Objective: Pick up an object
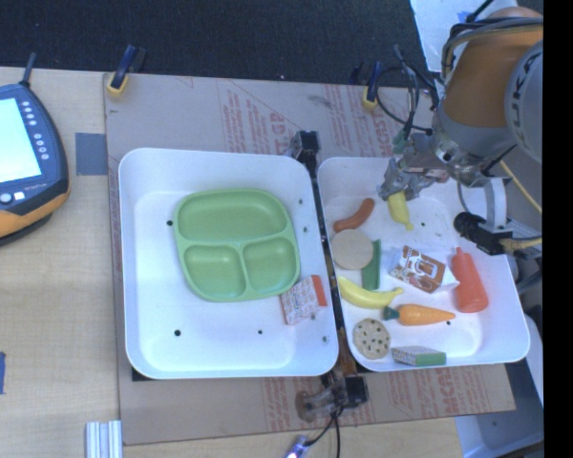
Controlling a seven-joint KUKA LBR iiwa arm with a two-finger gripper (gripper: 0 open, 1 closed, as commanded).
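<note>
My gripper [402,188] hangs over the back of the right bin [516,337], and a small yellow piece [399,210] sticks out from between its fingertips, so it is shut on that piece. Just left of it lies a red-brown sausage [353,215]. Nearer the front of this bin are a round beige disc [351,251], a green stick [371,266], a banana [367,296], a carrot [422,315], a printed packet [420,268], a red piece [469,282], a chip cookie [370,337] and a small green box [418,356].
The left bin [153,332] holds a green divided plate [237,244] and a small red-and-white packet [303,301] by its right wall. A handheld control pendant [14,165] lies on the bench at far left. Cables and the arm's body crowd the right bin's back right corner.
</note>
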